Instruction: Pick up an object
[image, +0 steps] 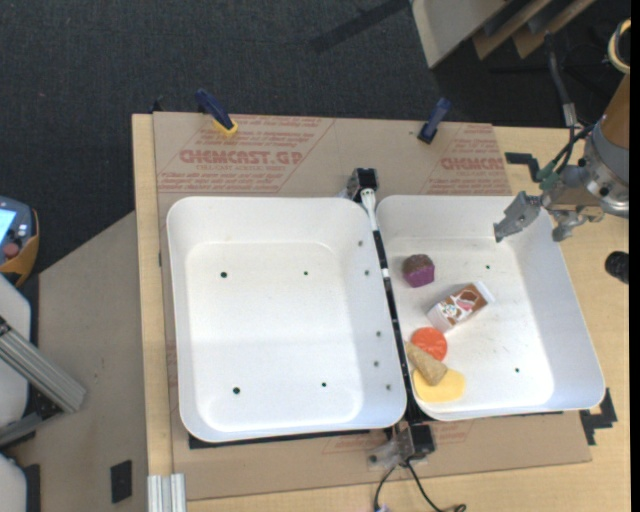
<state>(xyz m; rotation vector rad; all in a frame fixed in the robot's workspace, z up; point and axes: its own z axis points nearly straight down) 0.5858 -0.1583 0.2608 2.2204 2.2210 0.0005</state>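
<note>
Several small objects lie in the left half of the right bin (540, 330): a purple lump (419, 268), a red-and-white packet (460, 306), a red-orange round piece (430, 342), a tan chunk (428, 369) and a yellow disc (446, 387). My gripper (538, 224) hangs over the bin's far right corner, well away from them. It is open; one finger (511, 221) points left, the other stands to its right, and nothing is between them.
The left bin (190, 300) adjoins the right one along a black seam with clips. Both rest on a cardboard sheet (260, 150) held by two blue clamps (216, 111) at the back. Cables hang near the arm at upper right.
</note>
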